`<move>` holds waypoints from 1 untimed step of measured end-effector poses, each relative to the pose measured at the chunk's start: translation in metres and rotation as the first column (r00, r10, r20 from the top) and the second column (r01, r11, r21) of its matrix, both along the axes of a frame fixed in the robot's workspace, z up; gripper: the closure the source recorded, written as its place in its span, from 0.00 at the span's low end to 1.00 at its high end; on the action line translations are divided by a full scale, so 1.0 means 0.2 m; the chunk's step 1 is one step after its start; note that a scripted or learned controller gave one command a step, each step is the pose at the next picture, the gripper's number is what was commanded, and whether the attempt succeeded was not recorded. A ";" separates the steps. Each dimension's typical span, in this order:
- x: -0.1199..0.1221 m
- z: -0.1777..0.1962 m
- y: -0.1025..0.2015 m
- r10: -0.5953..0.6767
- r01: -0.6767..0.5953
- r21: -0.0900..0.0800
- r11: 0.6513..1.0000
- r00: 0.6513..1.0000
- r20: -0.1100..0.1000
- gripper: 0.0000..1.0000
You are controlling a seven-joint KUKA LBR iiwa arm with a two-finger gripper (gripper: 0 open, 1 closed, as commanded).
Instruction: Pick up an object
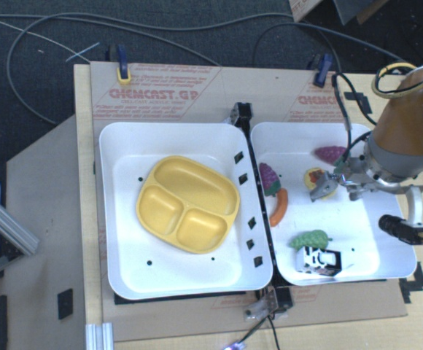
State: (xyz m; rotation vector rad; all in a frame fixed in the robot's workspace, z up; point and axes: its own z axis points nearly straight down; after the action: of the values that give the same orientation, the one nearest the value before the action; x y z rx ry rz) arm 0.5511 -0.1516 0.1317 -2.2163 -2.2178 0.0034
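You look down from one fixed camera high above the desk (160, 90), tilted at a slant and set far enough back to take in both white bins (117, 217), with the arm (405, 133) entering from the right.

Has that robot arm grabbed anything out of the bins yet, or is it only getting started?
Nothing looks picked up yet. The pincer is low in the right bin, beside a small yellow and red item, but I cannot tell whether it grips it. The carrot, the green toy and the purple pieces lie in the bin. The yellow plate sits in the left bin. The lift itself is left.
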 end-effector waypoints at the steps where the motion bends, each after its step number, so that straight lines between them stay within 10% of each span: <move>1: 0.00 -0.25 0.00 -0.001 0.001 0.000 1.000 1.000 -0.001 0.00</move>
State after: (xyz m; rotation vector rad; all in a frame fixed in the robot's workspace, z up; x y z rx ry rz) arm 0.5502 -0.1507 0.0819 -2.2166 -2.2168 0.0038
